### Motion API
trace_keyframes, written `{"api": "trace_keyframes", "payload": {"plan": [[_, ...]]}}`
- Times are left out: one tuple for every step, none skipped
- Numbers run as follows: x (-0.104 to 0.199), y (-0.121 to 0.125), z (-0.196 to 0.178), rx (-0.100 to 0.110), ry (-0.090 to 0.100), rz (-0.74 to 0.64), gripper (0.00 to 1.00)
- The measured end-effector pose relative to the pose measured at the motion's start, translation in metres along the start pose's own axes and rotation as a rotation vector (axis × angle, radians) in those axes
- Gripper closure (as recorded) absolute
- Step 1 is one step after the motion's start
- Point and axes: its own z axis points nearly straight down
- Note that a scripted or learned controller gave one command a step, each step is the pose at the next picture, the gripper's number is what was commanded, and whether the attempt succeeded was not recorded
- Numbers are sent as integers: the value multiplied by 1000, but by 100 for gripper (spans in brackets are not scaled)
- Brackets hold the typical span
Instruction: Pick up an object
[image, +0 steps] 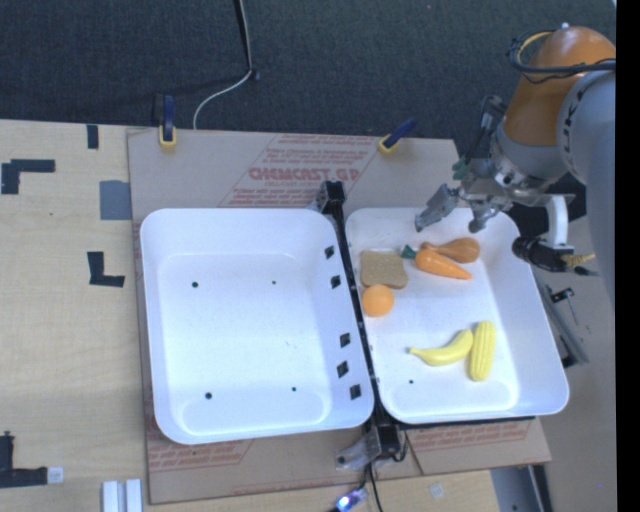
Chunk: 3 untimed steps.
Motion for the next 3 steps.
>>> {"api": "trace_keyframes", "payload": {"plan": [[100, -10, 10, 2, 4, -9, 0], [7, -65, -108, -12, -6, 9, 0], [13, -64, -109, -1, -2, 1, 100]]}}
